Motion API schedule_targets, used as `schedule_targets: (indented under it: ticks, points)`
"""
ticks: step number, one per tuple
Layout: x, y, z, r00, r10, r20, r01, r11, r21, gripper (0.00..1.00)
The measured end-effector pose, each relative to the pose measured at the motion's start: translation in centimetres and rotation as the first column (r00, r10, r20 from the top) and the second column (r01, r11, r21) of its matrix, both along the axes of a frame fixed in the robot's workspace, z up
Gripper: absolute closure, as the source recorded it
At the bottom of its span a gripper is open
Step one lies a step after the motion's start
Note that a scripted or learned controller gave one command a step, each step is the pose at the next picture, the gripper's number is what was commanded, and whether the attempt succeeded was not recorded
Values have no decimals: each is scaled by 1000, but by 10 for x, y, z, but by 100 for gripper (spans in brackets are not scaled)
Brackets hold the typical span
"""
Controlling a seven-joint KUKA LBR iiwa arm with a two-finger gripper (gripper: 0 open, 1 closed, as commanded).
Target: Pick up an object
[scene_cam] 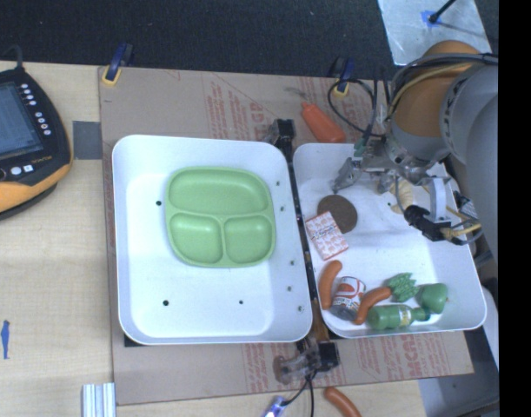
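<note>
- The grey arm with its orange band reaches in over the far right corner of the right-hand shallow white bin.
- Its two-finger gripper hangs low near the bin's far wall; from this slant I cannot tell whether it is spread or closed, and nothing is visibly held by it.
- The nearest candidate for picking is the flat, dark brown round disc, which lies on the bin floor just toward the camera from the gripper and a little to its left in the view.
- Touching or just overlapping the disc's near edge is a small white packet with red print, tilted on the floor.
- Further toward the near wall lies an orange sausage-shaped toy, its long axis running roughly from far to near, with a second orange sausage angled beside a small printed wrapper.
- A cluster of green plastic vegetable toys sits in the near right corner, well apart from the gripper.
- The left-hand white bin holds a pale green divided plastic plate; it is across the divide and farther off.
- My judgement: the coming move turns on the disc lying close by on the near side of the gripper; being round it has no long axis to align with, but its flatness may make a pinch hard.
- The packet against it could be dragged along.
</note>
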State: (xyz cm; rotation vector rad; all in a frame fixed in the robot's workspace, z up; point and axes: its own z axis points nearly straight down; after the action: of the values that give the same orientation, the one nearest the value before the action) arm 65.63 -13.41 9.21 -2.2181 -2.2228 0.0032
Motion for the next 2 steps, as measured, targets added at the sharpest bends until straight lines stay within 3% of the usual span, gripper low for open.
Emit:
schedule_targets:
  ticks: [1, 2]
  points:
    - [-59, 31, -1, 1000, 2, -2, -2, 1000, -1, 0]
    - [-62, 1, 0, 1000, 2, 2, -2, 1000, -2, 0]
